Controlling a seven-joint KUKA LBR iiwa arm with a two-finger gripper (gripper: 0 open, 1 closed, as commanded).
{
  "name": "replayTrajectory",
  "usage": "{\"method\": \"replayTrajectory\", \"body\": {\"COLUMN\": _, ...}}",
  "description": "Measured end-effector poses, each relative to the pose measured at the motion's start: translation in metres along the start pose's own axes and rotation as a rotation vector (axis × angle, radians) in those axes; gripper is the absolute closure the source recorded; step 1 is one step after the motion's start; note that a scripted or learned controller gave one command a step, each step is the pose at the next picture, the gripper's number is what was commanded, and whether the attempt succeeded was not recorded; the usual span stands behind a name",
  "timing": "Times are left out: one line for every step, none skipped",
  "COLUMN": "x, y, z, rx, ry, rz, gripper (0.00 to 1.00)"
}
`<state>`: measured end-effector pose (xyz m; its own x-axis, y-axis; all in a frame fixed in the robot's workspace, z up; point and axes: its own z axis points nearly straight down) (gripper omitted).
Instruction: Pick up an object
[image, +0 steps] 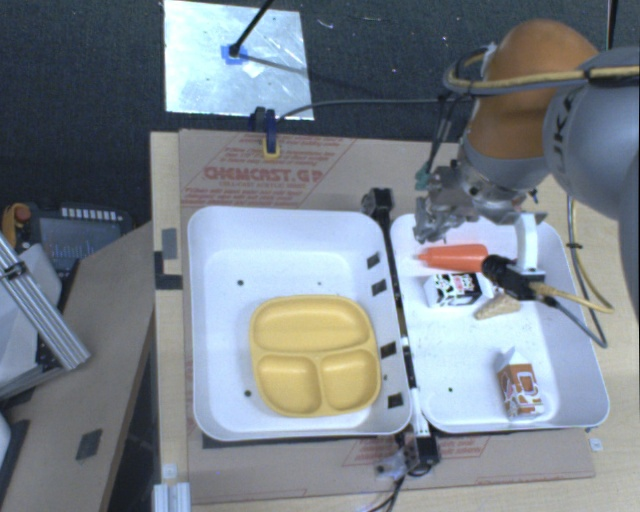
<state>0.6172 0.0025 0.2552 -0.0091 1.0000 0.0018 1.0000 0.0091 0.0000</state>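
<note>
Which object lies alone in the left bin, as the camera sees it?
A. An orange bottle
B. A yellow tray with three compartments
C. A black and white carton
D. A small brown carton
B: the yellow tray rests on the floor of the left bin, while the orange bottle and both cartons lie in the right bin.

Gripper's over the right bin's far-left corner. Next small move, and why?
Probably a short straight descent. The end effector hangs just above the orange carrot-shaped toy in the right bin, near the toy's left tip, with nothing seen between its fingers. The milk carton lies close beside the toy, so keep the drop vertical.
</note>
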Motion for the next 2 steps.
{"method": "replayTrajectory", "body": {"x": 0.049, "y": -0.012, "z": 0.002, "rx": 0.0, "ry": 0.0, "rz": 0.0, "gripper": 1.0}}
{"method": "replayTrajectory", "body": {"x": 0.086, "y": -0.035, "z": 0.006, "rx": 0.001, "ry": -0.001, "rz": 0.001, "gripper": 1.0}}
